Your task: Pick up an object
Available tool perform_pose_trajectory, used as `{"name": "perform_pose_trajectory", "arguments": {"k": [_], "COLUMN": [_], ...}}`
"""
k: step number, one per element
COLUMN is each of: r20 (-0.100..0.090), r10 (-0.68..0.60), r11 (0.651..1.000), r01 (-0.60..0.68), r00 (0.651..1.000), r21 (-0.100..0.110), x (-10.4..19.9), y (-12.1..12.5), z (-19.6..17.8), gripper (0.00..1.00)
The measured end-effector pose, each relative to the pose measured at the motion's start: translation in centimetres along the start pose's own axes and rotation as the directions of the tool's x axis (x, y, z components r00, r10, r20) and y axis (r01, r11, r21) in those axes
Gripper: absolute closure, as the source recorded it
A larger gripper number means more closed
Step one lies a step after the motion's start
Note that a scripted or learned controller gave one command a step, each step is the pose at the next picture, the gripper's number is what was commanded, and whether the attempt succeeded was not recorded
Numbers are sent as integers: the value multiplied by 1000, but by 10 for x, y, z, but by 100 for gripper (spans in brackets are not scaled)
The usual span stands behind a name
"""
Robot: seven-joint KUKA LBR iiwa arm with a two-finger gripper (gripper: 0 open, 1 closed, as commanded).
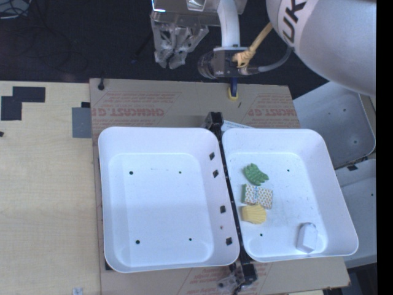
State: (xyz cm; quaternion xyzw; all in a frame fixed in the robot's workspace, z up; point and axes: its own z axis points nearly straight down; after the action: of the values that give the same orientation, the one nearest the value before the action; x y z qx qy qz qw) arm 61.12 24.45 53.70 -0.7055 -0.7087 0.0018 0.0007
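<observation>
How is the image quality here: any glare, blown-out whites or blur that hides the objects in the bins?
Camera view: both white bins are bright, near washed out, so the white piece barely stands out; the green piece and yellow piece read clearly; the gripper at the top looks soft against a dark background.

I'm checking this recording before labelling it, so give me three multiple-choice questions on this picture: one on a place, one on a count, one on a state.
1. Where do the small objects lie?
A. Left bin
B. Right bin
C. Bare bench

2. How many objects lie there?
A. Two
B. Four
C. Six

3. Where is the gripper?
A. Raised beyond the bins' far edge
B. Down in the right bin
C. Touching the yellow piece

Answers:
1 B: green leaf-shaped piece, patterned square pad, yellow piece and white block lie in the right white bin.
2 B: those four.
3 A: gripper hangs beyond the cardboard.
</observation>
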Motion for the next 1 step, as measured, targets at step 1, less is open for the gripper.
{"name": "perform_pose_trajectory", "arguments": {"k": [1], "r20": [1], "r10": [3], "r11": [1000], "r01": [-3], "r00": [1000], "r21": [0], "x": [0], "y": [13], "z": [0], "gripper": [100]}}
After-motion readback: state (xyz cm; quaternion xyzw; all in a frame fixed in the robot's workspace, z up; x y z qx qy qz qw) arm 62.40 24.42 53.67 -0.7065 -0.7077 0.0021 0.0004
